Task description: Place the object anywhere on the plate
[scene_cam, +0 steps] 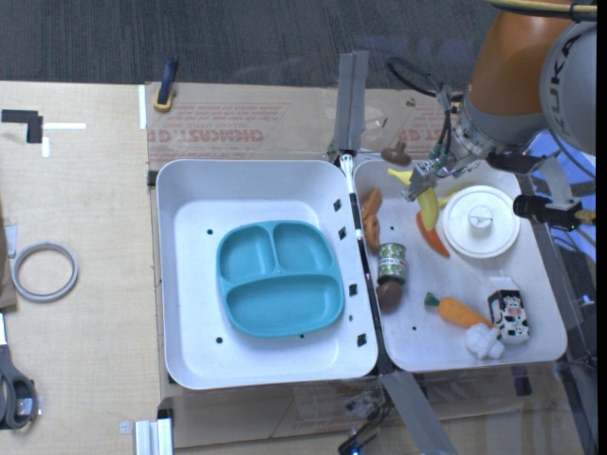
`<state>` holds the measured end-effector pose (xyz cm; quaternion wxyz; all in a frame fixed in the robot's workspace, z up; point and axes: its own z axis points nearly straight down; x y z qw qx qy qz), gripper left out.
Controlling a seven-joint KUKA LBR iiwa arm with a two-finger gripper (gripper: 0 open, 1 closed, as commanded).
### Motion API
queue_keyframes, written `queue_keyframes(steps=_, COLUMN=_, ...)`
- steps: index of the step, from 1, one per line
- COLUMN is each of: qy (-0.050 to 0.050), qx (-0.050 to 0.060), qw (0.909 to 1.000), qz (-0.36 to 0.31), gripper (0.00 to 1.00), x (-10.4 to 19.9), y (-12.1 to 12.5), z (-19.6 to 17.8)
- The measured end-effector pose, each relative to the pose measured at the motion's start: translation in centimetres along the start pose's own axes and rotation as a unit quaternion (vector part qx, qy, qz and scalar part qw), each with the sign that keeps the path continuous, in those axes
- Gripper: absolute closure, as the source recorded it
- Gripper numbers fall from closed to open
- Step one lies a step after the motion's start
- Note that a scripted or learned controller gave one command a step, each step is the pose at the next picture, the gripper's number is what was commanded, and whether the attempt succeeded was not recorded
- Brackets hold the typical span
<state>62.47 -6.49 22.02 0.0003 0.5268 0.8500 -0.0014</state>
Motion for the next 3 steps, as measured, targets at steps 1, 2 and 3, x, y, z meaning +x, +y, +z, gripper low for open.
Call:
queue_keyframes(steps=1, qy=0.001, qx=0.0, qw=0.9986, qz=-0.054, gripper=1.0, x=6.8, y=-0.2, z=2.9)
queue_keyframes(steps=2, qy=0.001, qx=0.0, qw=0.9932, qz=-0.116, gripper=1.0, x=14.3, y=1.6, z=2.9)
queue_keyframes(steps=3, qy=0.001, qx=0.0, qw=0.9933, qz=-0.116, gripper=0.0, x=14.2, y=1.6, z=2.9)
